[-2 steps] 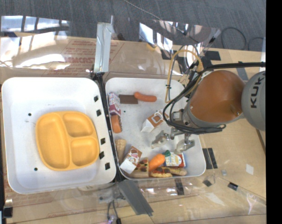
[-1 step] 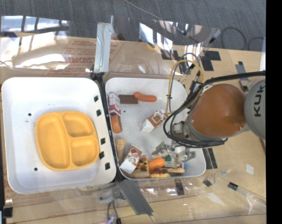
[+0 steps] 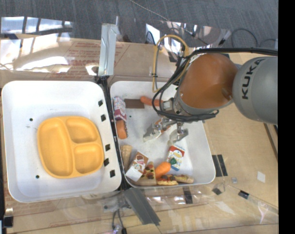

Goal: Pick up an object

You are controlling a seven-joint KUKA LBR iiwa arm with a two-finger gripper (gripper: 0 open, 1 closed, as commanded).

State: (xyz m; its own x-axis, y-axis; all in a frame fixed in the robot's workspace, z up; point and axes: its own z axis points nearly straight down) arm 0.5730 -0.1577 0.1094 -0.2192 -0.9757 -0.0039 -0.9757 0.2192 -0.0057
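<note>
- A grey arm [image 3: 257,89] with an orange band [image 3: 206,82] reaches in from 3 o'clock over the right bin [image 3: 206,150], one of two shallow white bins side by side on the table [image 3: 237,147].
- Its jaws [image 3: 165,130] hang above the middle of the right bin, metal fingers [image 3: 153,131] spread apart, nothing visible between them.
- Small objects lie in that bin: a carrot-like piece [image 3: 162,168] at 6 o'clock among pale food shapes, a small carton [image 3: 175,158] just beside it, another carton [image 3: 137,165] and a cone [image 3: 126,155] toward 7 o'clock.
- Along the bin's 9 o'clock wall rest a red-and-white packet [image 3: 119,108] and an orange sausage-like piece [image 3: 121,129].
- A brown block [image 3: 133,103] and an orange item [image 3: 148,101] sit near 11 o'clock, partly under the arm.
- The left bin [image 3: 20,101] carries a yellow divided tray [image 3: 69,146].
</note>
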